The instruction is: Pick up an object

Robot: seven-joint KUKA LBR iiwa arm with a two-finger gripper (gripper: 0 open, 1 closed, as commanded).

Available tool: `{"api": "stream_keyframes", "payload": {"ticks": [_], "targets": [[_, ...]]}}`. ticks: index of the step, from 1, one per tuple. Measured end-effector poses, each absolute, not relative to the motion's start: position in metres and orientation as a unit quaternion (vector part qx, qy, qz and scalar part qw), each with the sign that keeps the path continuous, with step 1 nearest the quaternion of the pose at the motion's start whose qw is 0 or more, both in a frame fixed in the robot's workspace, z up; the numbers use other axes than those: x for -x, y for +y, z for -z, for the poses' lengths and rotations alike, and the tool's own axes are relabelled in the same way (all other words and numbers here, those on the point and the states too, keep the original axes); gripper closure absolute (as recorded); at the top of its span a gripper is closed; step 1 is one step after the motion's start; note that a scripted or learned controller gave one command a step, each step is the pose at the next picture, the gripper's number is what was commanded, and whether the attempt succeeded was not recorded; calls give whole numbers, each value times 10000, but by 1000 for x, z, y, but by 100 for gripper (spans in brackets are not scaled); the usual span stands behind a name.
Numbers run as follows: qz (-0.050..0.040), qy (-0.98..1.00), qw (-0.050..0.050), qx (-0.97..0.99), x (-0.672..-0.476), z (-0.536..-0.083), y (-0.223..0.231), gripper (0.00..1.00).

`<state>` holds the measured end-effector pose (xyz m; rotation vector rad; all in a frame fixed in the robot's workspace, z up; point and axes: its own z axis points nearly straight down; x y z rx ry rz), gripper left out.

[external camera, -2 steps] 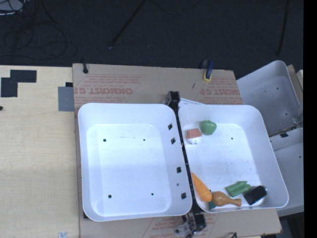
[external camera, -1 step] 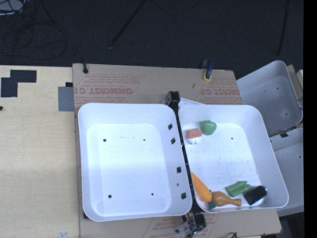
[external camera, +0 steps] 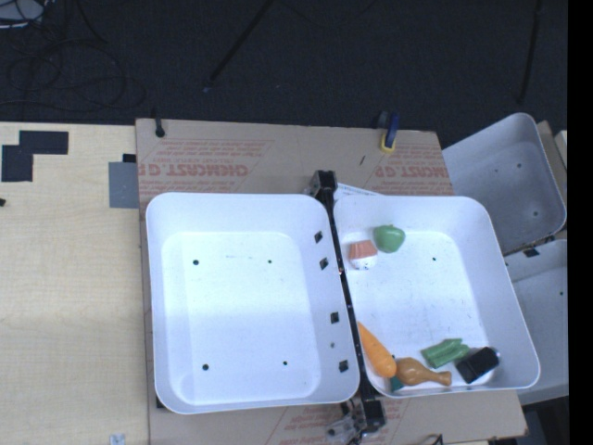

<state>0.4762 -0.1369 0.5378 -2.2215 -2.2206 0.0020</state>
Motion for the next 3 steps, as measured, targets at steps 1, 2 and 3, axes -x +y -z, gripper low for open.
{"api": "stream_keyframes", "payload": {"ticks": [1, 2, 3], "targets": [[-9, -7069, 1, 7074, -476, -537, -153, 100], [-9, -7075, 11, 7068, -476, -537, -144, 100], [-9, -7069, 3, 7073, -476, -537, -157, 100]]}}
